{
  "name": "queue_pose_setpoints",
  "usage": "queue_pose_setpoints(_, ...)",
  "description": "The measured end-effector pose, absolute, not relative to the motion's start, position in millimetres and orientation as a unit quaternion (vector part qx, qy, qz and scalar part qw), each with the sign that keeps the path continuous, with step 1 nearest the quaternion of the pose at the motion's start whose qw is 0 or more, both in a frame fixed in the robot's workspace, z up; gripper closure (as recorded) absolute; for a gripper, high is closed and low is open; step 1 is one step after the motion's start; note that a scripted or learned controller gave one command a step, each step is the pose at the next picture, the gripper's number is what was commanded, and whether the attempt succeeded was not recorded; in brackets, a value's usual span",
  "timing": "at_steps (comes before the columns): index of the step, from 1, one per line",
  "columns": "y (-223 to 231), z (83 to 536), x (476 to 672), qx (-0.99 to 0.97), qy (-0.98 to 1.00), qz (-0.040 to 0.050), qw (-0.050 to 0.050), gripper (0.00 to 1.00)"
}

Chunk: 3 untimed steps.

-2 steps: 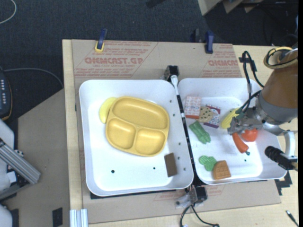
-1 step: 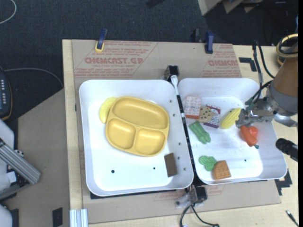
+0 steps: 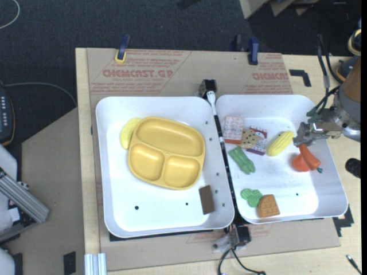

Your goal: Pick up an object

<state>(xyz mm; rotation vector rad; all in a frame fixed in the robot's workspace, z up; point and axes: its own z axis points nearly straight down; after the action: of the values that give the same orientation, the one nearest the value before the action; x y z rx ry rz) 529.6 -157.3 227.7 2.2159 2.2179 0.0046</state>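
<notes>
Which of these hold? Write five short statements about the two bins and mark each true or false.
1. The yellow tray lies in the left bin. True.
2. The corn lies in the left bin. False: it lies in the right bin.
3. The hand is above the right bin's far right side. True.
4. The brown block sits on the tray. False: it lies on the bin floor beside it.
5. The carrot lies just below the hand. True.

1 fixed camera | high above bench (image 3: pixel 172 67), angled down | mid-range | 2 white bins (image 3: pixel 109 153) centre frame | arm (image 3: pixel 350 105) enters right edge | floor, probably carpet, upper left
</notes>
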Motion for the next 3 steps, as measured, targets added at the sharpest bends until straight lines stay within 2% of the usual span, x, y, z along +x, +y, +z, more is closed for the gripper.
queue_pose_setpoints(1, -115.7, 218.5, 563.8, 0.705, 0.709, 0.0013, 0.001, 1.0)
queue_pose_setpoints(2, -69.6, 229.6, 578.3, 0.705, 0.709, 0.0014, 0.001, 1.0)
queue_pose_setpoints(3, -60.3, 215.1, 584.5, 0.707, 0.708, -0.0007, -0.001, 1.0)
